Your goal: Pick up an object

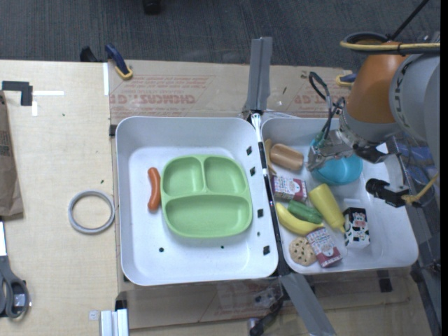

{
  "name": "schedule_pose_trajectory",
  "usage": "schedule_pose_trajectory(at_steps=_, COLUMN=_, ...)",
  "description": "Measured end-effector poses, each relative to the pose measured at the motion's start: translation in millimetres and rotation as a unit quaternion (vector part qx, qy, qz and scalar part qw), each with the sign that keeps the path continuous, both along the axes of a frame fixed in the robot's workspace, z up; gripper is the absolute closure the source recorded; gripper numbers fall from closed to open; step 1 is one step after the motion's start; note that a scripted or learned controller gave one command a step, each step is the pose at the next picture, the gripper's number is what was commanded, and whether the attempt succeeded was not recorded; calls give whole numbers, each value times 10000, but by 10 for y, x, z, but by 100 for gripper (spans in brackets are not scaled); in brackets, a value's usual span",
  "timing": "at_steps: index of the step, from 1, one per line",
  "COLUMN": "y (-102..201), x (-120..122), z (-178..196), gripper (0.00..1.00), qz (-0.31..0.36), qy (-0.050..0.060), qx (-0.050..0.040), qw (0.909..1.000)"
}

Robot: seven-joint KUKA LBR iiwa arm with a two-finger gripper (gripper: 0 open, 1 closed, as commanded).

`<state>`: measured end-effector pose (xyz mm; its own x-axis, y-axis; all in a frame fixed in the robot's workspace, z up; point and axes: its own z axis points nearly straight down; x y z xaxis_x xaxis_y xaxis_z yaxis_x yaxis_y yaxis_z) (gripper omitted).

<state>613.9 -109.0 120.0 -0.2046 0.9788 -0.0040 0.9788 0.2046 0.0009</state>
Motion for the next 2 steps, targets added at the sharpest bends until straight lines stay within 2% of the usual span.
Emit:
schedule_pose_trajectory(at_steps=1, y=-1, x=0, z=1, gripper=0, qz=-2, qy=0, qx=-2, qw=10000)
schedule_pose_trajectory(at_steps=2, y=-87, x=201, z=-281, gripper=0, qz=37, qy=6, qx=10, qw=10000)
